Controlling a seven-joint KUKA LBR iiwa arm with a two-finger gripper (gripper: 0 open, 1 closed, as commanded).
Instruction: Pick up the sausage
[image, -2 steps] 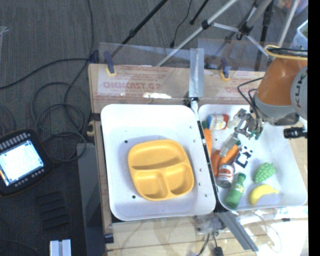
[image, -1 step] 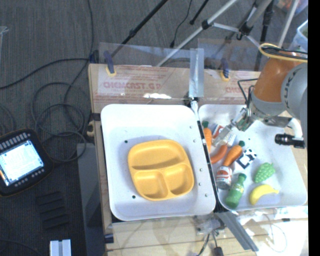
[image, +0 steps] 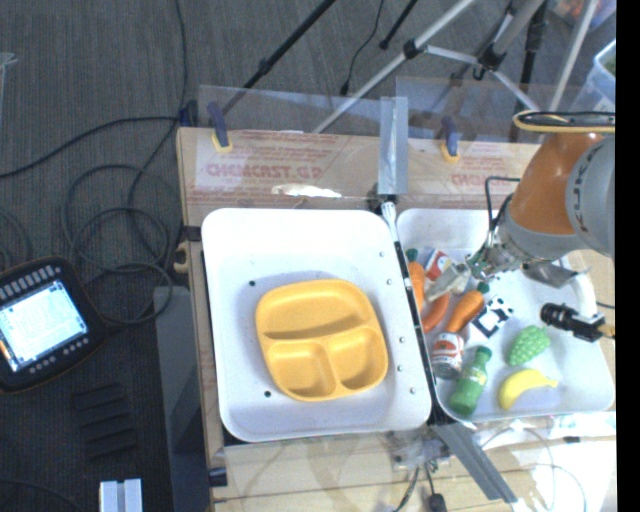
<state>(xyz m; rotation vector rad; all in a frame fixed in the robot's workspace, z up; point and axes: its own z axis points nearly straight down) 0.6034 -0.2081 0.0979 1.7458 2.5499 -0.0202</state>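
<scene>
The sausage (image: 435, 312), a reddish-orange elongated piece, lies slanted in the right bin (image: 590, 395) close to its left wall. Right beside it lies an orange carrot (image: 464, 311) with a green top. My gripper (image: 476, 267) hangs over the upper part of the right bin, just above and right of the sausage and near the carrot's green end. The grey arm with its orange band (image: 555, 190) covers the bin's far right corner. I see nothing held by the gripper.
The right bin also holds a small can (image: 447, 352), a green bottle (image: 470, 380), a yellow banana (image: 524, 387), a green bumpy fruit (image: 530, 345), a black-and-white tag (image: 492, 319) and a red-white packet (image: 437, 265). A yellow divided plate (image: 320, 338) lies in the left bin (image: 300, 235).
</scene>
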